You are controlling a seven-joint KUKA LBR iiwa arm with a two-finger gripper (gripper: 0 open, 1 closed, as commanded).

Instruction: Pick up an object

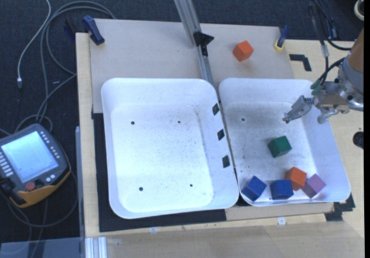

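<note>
The claw (302, 109) hangs at the right of the frame, over the upper right part of the right bin (327, 135), and nothing sits between its fingers; whether they are spread or drawn together I cannot tell from this slant.

Below it and a little left, the green cube (280, 146) lies alone on the bin floor, the nearest thing to pick. Being well apart from the rest, it looks the safest target, though a descent from the present spot would likely land above and right of it and close on nothing.

Further down, along the bin's lower edge, a blue cube (254, 187), a second blue cube (281, 189), an orange cube (296, 177) and a purple cube (315, 184) crowd together, some touching. A try there risks a finger coming down on a neighbour, or the wall blocking the claw.

Another orange cube (243, 50) rests on the bench (144, 48) at upper centre, outside both bins.
</note>
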